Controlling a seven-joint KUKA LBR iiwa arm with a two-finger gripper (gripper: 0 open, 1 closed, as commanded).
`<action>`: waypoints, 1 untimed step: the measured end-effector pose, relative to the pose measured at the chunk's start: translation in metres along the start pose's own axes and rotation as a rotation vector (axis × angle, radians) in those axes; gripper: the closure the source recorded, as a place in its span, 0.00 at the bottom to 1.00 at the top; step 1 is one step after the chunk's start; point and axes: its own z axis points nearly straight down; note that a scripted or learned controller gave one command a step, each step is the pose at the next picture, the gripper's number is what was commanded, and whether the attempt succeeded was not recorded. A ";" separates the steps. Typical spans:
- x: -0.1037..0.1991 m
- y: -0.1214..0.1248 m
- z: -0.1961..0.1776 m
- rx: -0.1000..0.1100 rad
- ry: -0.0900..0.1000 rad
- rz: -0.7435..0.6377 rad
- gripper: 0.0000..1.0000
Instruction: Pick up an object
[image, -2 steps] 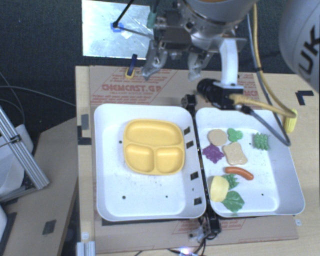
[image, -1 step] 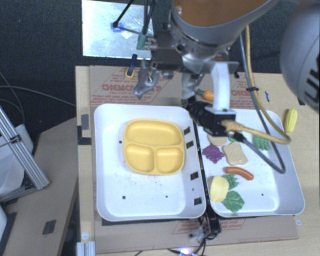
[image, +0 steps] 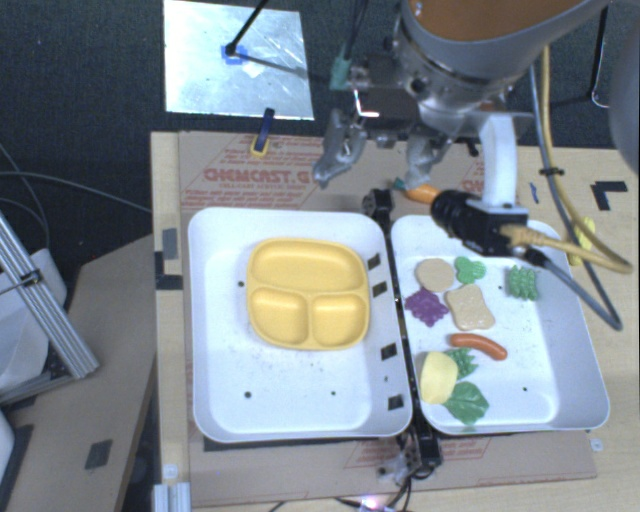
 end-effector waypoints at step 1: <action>0.003 0.000 -0.011 -0.003 0.002 -0.009 1.00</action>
